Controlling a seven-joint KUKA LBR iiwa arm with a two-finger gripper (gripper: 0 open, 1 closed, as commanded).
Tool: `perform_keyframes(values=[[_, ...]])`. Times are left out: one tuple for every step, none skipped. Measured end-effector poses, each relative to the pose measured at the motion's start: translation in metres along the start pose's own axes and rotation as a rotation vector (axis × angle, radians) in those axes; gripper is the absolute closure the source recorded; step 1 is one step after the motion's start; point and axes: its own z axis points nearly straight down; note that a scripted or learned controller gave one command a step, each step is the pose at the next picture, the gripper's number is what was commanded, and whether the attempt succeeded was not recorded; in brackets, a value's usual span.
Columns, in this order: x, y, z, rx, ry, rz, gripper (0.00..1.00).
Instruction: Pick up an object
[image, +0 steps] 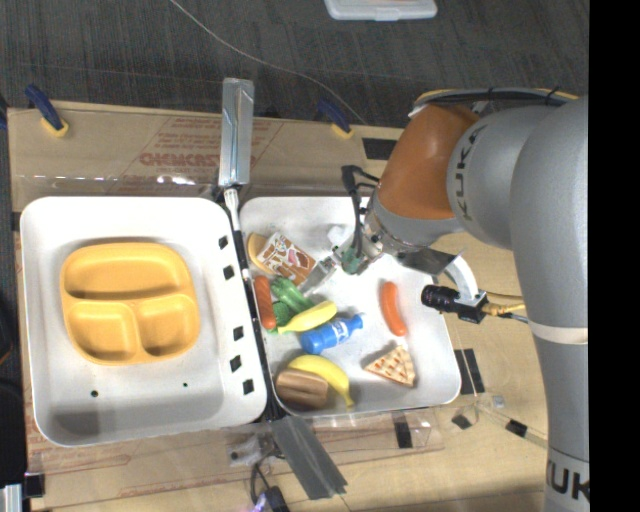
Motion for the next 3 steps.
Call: perform_keyframes(values=[[-0.010,0.009,0.048,-0.009,-0.006,0.388,0.00],[0.001,0.034,0.049,0.000,-0.009,0.572,0.00],[-0.005,0.069,0.024,0.021,0.012,0.362,0.00]])
